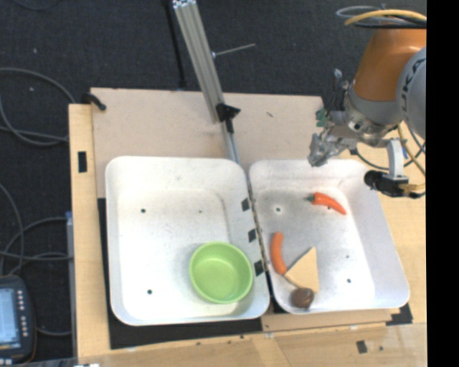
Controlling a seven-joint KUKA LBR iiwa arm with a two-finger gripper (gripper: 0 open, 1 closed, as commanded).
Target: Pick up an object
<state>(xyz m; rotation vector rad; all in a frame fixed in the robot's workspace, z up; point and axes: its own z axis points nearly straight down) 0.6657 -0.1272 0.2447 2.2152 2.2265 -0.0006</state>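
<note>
This is a robotics lab or test cell, not a home. The claw (318, 156) belongs to a grey industrial arm (387, 72) with an orange band and bundled cables (373, 14) over it. Left of the claw, an extruded aluminium post (204, 61) rises at a slant from a plain plywood bench (154, 122). Below and to the claw's left lie two shallow white bins (143, 186), speckled with wear. Far to its lower left a handheld control pendant (14, 315) rests on dark carpet (72, 43), with loose cords (21, 236) trailing beside it.
</note>
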